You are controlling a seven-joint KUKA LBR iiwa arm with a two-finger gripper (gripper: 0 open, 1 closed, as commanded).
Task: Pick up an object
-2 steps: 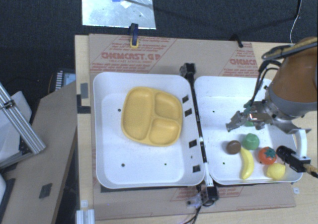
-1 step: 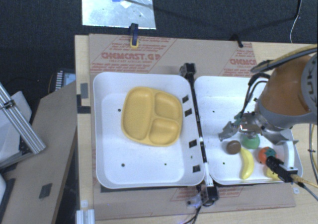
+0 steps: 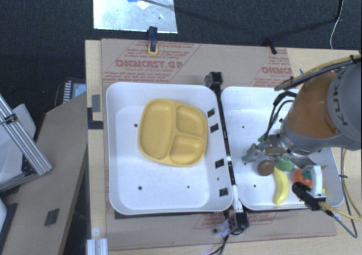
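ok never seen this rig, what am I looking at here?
One fixed camera looks down at a slant on a bench with two shallow white bins. The grey arm with an orange band reaches in from the right; its claw hangs low over the right bin. The left bin holds a yellow divided tray. In the right bin lie a small brown object, a banana, something green and something orange, all close together by the claw. The picture is too coarse to tell whether the claw holds anything.
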